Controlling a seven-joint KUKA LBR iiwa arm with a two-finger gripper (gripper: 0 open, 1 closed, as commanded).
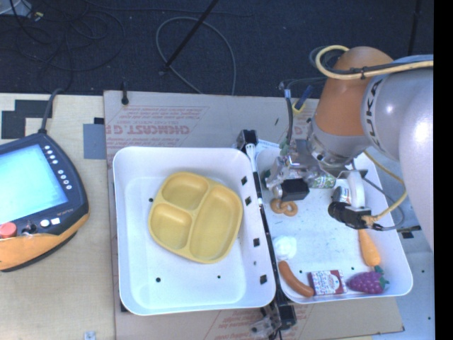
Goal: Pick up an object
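The claw (287,184) hangs low over the far left part of the right bin (396,278); whether it is apart or together cannot be told, and nothing can be made out in its grasp. A pretzel (284,207) lies just beneath and in front of it, close to touching. Nearer the front lie a hot dog (295,278), a small red box (327,282), grapes (368,282) and a carrot (368,247). The left bin (134,261) holds a yellow divided plate (195,216).

Bright, hard overhead light, crisp shadows, slight glare on white bins (134,261), mild softness.
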